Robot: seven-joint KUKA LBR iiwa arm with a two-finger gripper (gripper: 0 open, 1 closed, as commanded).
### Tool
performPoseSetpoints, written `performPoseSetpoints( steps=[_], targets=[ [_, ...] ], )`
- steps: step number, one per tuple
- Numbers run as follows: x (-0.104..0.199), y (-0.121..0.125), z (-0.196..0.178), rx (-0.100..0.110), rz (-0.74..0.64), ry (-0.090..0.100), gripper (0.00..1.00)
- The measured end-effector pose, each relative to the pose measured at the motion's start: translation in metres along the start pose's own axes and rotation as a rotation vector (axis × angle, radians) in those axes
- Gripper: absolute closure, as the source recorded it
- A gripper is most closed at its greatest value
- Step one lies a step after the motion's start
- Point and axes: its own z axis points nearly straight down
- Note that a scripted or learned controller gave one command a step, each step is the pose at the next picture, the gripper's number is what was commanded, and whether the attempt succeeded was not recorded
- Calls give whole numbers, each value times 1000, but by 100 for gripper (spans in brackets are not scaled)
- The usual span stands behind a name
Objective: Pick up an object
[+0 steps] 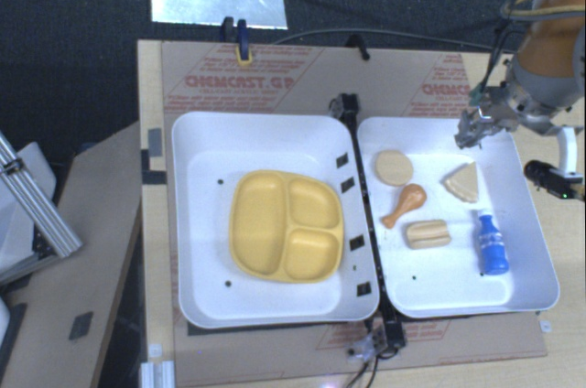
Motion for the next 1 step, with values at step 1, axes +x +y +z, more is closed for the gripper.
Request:
performPoseSetpoints(
  steps=[1],
  targets=[
    [0, 2, -55, -1, -1, -1, 100]
  ],
)
